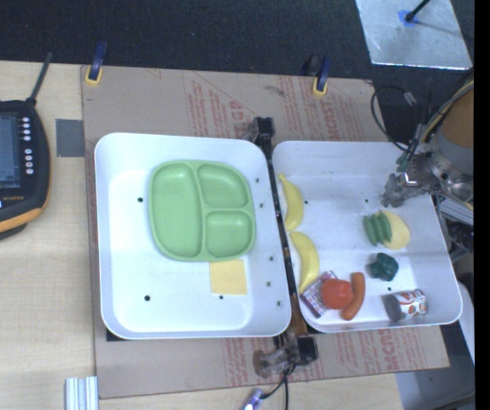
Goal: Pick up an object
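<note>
The left bin (117,306) keeps a green plate (201,209) and yellow slice (229,277), while the right bin (339,156) holds bananas (300,246), a tomato (337,293) and a can (407,304), the likely targets, near the gripper (396,193), whose state I cannot tell.

Bench (32,314): light wood top. Cardboard sheet (194,105) lies flat on it, clamped at far edge by 2 clips. 2 white bins on sheet, side by side, touching: L bin (121,306), R bin (335,156). Pendant (2,169) rests at bench L edge.
</note>
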Controlling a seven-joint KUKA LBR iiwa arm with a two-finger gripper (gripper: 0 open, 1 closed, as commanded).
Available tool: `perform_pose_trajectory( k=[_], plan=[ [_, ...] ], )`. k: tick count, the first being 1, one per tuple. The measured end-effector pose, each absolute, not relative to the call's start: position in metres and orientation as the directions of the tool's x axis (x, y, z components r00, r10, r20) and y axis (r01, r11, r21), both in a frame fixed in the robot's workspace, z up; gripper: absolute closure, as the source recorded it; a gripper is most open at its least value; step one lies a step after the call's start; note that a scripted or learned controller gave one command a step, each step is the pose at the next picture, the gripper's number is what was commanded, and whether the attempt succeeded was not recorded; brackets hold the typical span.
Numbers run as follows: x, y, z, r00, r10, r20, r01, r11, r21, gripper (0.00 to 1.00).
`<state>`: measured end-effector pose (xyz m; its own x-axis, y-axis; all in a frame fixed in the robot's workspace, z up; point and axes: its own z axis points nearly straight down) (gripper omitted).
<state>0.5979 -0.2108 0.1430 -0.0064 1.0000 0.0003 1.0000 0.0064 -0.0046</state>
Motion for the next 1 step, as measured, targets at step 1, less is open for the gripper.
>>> perform_pose_trajectory(
  k=[1],
  plan=[
    [0.5558,-0.2071,0.1294,-0.006,1.000,-0.001,1.000,0.006,-0.004,0.00]
  ],
)
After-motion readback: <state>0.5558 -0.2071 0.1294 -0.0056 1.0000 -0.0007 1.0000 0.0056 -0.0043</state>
